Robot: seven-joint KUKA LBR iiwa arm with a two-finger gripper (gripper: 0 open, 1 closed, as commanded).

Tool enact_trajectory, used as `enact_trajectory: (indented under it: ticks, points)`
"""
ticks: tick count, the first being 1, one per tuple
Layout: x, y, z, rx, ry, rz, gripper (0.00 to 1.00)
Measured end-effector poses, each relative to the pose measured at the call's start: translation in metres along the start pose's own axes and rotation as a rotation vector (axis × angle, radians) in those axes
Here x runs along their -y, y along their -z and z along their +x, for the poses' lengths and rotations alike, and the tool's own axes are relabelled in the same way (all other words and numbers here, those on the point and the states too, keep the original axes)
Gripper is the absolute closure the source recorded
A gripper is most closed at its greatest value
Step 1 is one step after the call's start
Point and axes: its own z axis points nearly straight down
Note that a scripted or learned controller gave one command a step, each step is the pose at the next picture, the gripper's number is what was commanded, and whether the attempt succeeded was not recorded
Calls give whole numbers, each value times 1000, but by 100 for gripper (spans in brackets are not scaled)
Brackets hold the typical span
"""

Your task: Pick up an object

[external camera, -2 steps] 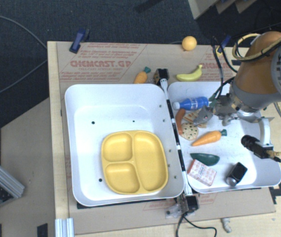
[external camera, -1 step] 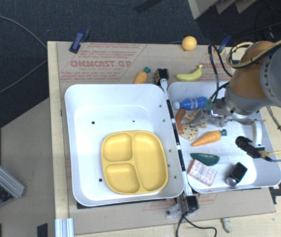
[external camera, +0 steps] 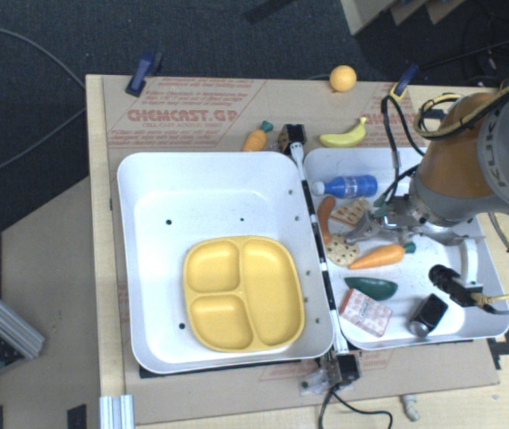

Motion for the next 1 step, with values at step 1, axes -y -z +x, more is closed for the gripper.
enact_trajectory:
  ticks: [1]
  points:
    - [-48, -3, 30, 0, 2, 4, 0]
